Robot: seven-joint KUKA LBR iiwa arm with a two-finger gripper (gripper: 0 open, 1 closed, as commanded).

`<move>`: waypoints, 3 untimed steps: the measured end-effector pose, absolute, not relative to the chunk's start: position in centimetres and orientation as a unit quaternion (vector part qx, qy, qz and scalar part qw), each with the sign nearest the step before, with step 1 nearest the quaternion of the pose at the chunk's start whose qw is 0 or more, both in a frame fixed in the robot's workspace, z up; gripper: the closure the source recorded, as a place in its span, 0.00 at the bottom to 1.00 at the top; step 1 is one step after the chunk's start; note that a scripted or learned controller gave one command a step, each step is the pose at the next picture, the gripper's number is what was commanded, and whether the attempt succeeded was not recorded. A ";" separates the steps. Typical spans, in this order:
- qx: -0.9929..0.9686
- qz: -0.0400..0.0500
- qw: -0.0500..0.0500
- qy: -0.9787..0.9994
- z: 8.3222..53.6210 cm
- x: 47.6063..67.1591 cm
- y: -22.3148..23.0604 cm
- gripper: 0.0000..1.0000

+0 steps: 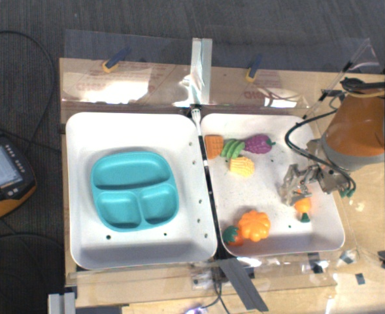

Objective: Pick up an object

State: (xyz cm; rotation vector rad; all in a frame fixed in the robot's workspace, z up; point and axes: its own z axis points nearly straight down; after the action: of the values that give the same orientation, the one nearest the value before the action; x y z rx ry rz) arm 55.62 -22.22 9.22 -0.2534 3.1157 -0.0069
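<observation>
**A:** Start at the front edge. What lies nearest us?

**B:** In the right shallow white plastic bin (323,237), a ribbed orange toy pumpkin (254,224) sits by the front wall, touching a small red and green toy fruit (231,235) tucked into the corner. Probably they slid there; the bin floor curves up at its walls.

**A:** And the gripper?

**B:** The metal two-finger gripper (295,191) hangs low over the right side of that bin, just above a small orange toy fruit with a green stem (302,207). I'd judge that fruit is the target, since the tool is placed right beside it. It lies on the bin floor, not between the fingers. Whether they stand apart or together I cannot tell; the metalwork blurs into one shape.

**A:** Farther back?

**B:** A yellow toy corn cob (242,167), then a green leafy toy vegetable (233,148) between an orange toy block (213,144) and a purple toy grape bunch (259,143), bunched near the divider, well apart from the gripper.

**A:** The other side?

**B:** The left white bin (81,175) holds a teal three-compartment plastic tray (134,188), lying flat in the middle, likely a drop-off place.
</observation>
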 end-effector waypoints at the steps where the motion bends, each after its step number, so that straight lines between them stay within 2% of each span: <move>1: -0.081 -0.002 0.007 0.997 9.1 55.5 -22.3 0.00; 2: -0.081 -0.003 0.009 0.997 10.2 55.7 -22.2 1.00; 3: -0.081 -0.003 0.009 0.997 10.2 55.7 -22.2 0.00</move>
State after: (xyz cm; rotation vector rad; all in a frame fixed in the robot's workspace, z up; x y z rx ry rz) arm 55.74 -22.17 10.22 -0.2538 3.1127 -0.0100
